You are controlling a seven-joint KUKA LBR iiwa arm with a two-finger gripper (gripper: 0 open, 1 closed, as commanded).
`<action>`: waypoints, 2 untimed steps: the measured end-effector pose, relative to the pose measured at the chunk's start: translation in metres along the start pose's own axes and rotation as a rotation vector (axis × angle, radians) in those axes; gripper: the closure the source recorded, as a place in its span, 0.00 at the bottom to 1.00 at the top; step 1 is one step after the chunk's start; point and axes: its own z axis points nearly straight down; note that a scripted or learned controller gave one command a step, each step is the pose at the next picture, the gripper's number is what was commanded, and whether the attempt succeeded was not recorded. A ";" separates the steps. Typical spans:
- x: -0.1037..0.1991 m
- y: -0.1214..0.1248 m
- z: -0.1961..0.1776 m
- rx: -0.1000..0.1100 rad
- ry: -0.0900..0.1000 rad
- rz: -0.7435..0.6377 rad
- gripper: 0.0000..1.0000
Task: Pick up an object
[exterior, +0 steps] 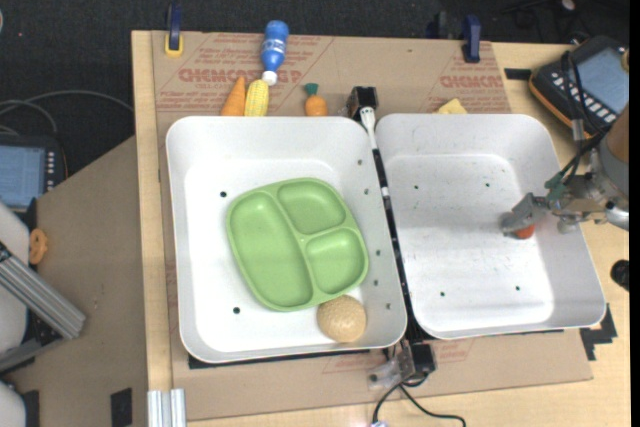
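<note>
My gripper (524, 215) reaches in from the right and is low over the right side of the right bin (450, 245). A small red-orange object (520, 232) lies on the bin floor right at the gripper's tip, partly hidden by it. I cannot make out whether it is gripped. In the left bin (200, 215) lies a green divided plate (295, 240). A tan round object (342, 318) sits by the plate's near edge.
Behind the bins on the cardboard lie a blue-and-white bottle (274, 45), a corn cob (257, 97), two toy carrots (233, 98) (315, 103), a black item (362, 99) and a yellow piece (452, 107). A handheld pendant (590, 85) rests at the right.
</note>
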 end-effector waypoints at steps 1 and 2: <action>-0.035 0.011 0.095 -0.001 0.002 -0.003 0.00; 0.016 0.072 -0.008 -0.016 -0.003 -0.009 0.00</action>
